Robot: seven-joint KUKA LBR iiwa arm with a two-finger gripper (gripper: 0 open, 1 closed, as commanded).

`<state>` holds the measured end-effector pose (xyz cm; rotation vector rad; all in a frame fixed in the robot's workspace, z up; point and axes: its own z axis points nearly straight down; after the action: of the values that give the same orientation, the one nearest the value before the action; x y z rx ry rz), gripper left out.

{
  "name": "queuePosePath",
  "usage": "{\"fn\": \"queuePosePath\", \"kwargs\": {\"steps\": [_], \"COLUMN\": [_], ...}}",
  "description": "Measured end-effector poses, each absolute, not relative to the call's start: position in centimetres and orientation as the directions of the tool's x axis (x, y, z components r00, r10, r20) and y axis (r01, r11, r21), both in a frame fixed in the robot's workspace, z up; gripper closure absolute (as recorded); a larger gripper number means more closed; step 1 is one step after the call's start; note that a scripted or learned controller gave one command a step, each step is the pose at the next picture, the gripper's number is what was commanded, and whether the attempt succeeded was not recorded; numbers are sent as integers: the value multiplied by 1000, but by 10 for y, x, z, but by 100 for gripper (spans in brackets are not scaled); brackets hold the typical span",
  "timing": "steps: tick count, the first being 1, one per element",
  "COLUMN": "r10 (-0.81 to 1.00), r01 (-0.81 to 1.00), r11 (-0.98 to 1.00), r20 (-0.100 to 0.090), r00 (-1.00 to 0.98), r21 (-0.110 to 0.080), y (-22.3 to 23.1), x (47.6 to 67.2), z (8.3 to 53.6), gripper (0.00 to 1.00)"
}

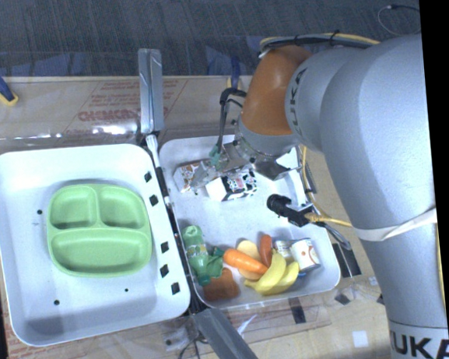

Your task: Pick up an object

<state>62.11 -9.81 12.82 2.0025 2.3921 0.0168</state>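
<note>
My gripper [208, 174] is low over the far end of the right bin [321, 280], reaching in under the grey arm and its orange band. Toy foods lie heaped at that bin's near end: a carrot [243, 261], a banana [277, 275], a small can [302, 254], a green bottle-like piece [194, 246] and a brown piece [222, 287]. They all rest on the bin floor, a good way nearer the camera than the gripper. No object is visible in the gripper.
The left bin [25, 309] holds a green divided plate [100, 229]. A raised divider [163, 219] runs between the two bins. The bulky arm covers the right bin's right side.
</note>
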Motion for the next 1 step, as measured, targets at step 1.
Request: {"fn": "queuePosePath", "kwargs": {"steps": [1], "r10": [984], "r01": [983], "r11": [181], "r20": [-8], "r00": [-181], "r21": [15], "y": [-98], "x": [621], "z": [134], "gripper": [100]}}
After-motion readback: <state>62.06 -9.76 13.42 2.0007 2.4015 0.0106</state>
